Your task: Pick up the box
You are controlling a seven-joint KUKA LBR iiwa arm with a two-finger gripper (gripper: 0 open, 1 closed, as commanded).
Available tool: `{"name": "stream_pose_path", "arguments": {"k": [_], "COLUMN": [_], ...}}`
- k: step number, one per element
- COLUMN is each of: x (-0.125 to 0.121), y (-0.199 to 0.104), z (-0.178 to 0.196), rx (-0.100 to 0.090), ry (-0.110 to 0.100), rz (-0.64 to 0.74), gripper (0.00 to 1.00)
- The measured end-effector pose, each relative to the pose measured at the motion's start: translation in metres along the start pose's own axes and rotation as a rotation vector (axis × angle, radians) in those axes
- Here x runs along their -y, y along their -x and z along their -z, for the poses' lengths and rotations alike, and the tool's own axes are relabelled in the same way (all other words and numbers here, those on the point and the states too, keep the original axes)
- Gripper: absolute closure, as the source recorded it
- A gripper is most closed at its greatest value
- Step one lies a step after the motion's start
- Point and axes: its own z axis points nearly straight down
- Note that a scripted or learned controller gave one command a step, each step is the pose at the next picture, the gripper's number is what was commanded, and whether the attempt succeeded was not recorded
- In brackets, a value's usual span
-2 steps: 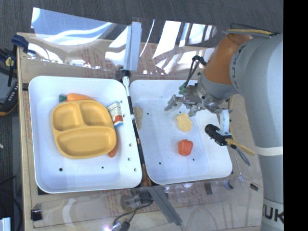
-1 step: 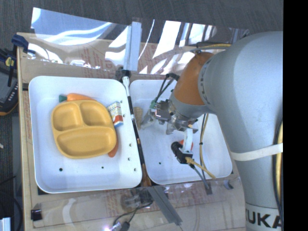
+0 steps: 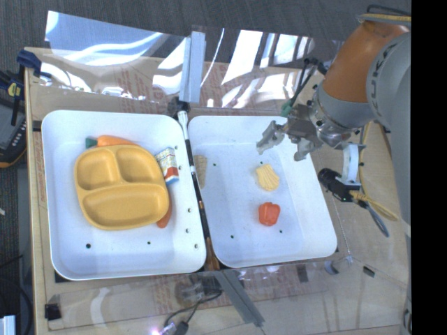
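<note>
White bins: two shallow trays side by side, the left bin [image 3: 63,250] and the right bin [image 3: 307,239].
Gripper: the gripper [image 3: 285,142] hangs over the upper part of the right bin, fingers spread apart with nothing between them; one finger [image 3: 268,138] points left, the other sits near the bin's right wall.
Box: a small box [image 3: 167,165] with a white and red label lies in the left bin, against the right edge of the yellow divided plate [image 3: 120,187] and close to the bin's right wall, well apart from the gripper.
Writing: print on the box label is too small to read.
Hidden: an orange carrot-like piece [image 3: 115,141] and something green [image 3: 90,143] peek from behind the plate's top edge, mostly covered.
Right bin contents: a pale yellow ridged item [image 3: 267,178] just below the gripper, a red pepper-like toy [image 3: 269,213] below that.
Arm: grey with an orange band [image 3: 356,54], cut off at the frame's right.
</note>
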Motion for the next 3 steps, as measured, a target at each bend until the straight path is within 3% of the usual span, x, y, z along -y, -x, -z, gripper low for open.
{"name": "stream_pose_path", "arguments": {"k": [2,3], "x": [-0.011,0.021], "y": [-0.010,-0.062], "z": [-0.079,-0.153], "rx": [-0.001,0.009], "ry": [-0.004,0.002], "rz": [0.463,0.483], "gripper": [0.00,0.00]}}
